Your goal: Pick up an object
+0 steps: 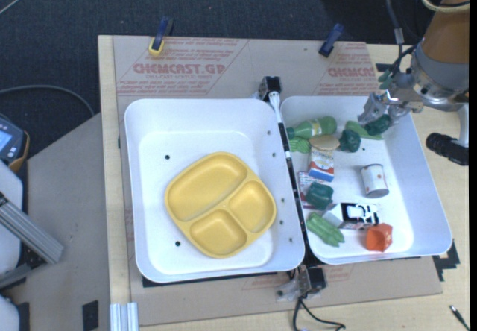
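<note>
Over right bin, fingers close around a green toy.

A grey robot arm with an orange band is seen, ending in a metallic, possibly silver, gripper.

The bench is covered by a brown sheet printed with red lettering, pinned at its far edge by two clamps. Two shallow white bins are set on it side by side, touching: the left bin and the right bin.
</note>
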